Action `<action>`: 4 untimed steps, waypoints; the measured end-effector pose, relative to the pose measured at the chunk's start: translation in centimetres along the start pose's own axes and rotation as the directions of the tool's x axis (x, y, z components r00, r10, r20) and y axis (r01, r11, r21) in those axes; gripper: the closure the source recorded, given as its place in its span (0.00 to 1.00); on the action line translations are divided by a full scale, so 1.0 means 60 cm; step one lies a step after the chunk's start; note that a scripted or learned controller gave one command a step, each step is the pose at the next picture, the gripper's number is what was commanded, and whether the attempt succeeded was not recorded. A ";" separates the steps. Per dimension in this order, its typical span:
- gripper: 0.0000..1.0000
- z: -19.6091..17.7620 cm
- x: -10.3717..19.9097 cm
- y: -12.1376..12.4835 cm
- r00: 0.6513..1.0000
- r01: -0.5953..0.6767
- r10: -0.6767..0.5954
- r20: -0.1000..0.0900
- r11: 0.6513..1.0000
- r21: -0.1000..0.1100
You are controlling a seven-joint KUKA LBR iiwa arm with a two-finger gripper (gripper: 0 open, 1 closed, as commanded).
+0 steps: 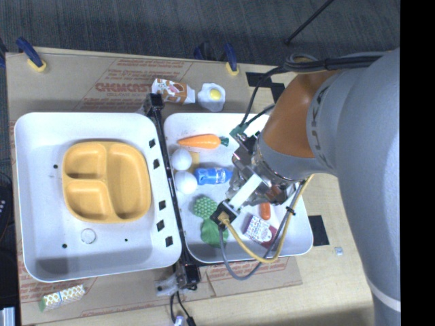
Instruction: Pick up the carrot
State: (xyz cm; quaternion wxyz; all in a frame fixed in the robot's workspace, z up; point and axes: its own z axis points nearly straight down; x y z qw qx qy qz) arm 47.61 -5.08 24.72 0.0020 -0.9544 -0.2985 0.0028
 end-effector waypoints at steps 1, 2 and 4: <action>1.00 -0.087 -0.046 0.065 1.000 0.017 -0.017 -0.002 1.000 -0.002; 1.00 0.137 -0.049 0.069 0.982 -0.186 0.186 -0.001 0.982 0.002; 1.00 -0.100 -0.132 0.189 0.981 -0.192 0.192 -0.003 0.981 -0.001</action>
